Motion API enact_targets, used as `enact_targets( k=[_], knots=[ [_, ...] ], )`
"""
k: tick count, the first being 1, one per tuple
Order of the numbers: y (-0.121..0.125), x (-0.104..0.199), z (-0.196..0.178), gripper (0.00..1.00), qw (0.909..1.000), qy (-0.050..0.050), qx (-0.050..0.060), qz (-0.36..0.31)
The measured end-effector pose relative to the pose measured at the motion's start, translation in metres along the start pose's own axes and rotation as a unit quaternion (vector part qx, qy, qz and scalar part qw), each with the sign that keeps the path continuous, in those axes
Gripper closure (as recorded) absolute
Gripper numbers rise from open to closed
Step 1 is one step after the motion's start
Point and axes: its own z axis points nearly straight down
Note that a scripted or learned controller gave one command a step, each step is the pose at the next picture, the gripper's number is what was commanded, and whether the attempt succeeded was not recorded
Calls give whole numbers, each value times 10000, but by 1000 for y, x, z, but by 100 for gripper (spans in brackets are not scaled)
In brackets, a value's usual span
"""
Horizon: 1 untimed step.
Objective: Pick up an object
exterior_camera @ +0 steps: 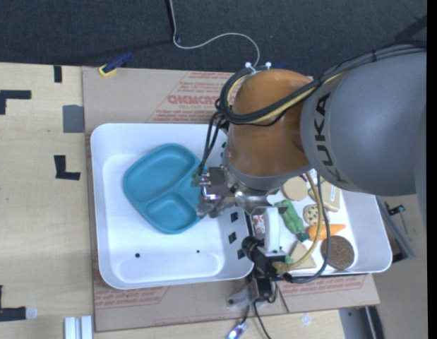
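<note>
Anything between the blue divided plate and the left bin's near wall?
No: in the camera view, only bare white bin floor with two dark specks lies between the blue divided plastic plate and that wall.

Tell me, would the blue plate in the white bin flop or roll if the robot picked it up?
The blue plate looks like moulded plastic with divided sections, so it would probably stay stiff. It lies flat and wide, so rolling seems unlikely. Its smooth, shiny surface might slip from the fingers.

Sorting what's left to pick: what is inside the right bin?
The right bin holds a brown disc, an orange piece, a green piece and a cream round. The arm covers its left part.
</note>
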Motion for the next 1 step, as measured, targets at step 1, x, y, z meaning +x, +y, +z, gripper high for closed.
enact_targets(
  k=[1],
  knots=[
    [20, 58, -136, 100, 9999, 61, -136, -75]
  ],
)
